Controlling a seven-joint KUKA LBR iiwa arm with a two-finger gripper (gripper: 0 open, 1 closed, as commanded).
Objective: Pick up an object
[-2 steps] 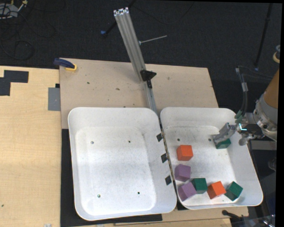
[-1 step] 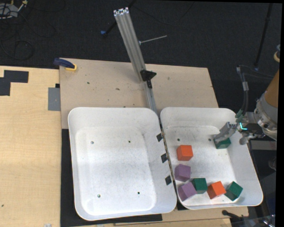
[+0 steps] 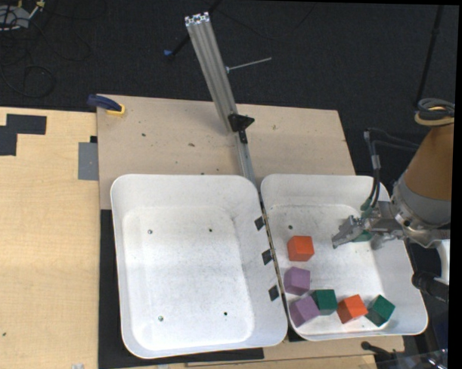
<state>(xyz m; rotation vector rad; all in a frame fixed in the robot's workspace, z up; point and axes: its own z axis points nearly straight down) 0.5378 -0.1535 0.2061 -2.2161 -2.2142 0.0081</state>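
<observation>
Setting: a light wooden tabletop [image 3: 180,136] on dark flooring carries two shallow white bins side by side; a slanted aluminium bar [image 3: 217,73] rises from behind the gap between them.
Candidate objects: six small blocks lie in the right bin [image 3: 321,192]. An orange block [image 3: 301,248] sits alone toward the centre. Below it lies a purple block [image 3: 296,280], then a second purple block [image 3: 304,309], a dark green block [image 3: 325,300], a second orange block [image 3: 352,307] and a green block [image 3: 380,309], all grouped along the near wall.
Nearest object: the lone orange block, just left of the tool tip and apart from it.
Tool: the tool [image 3: 346,235] hangs over the right bin, pointing left from the grey arm [image 3: 427,198]. Nothing is seen between its fingers. Whether they stand apart or together cannot be told at this resolution.
Task status: judged as not yet done; no block is lifted.
Risk 1: descent beside the orange block would likely push it aside instead of straddling it. Cause: sideways offset between tool and block.
Risk 2: a grasp in the near cluster may jam or catch two blocks. Cause: the blocks lie close together, some touching.
Risk 3: blocks near the bin wall leave little finger clearance. Cause: the raised rim.
Left bin: the left bin [image 3: 140,199] shows a speckled white floor.
</observation>
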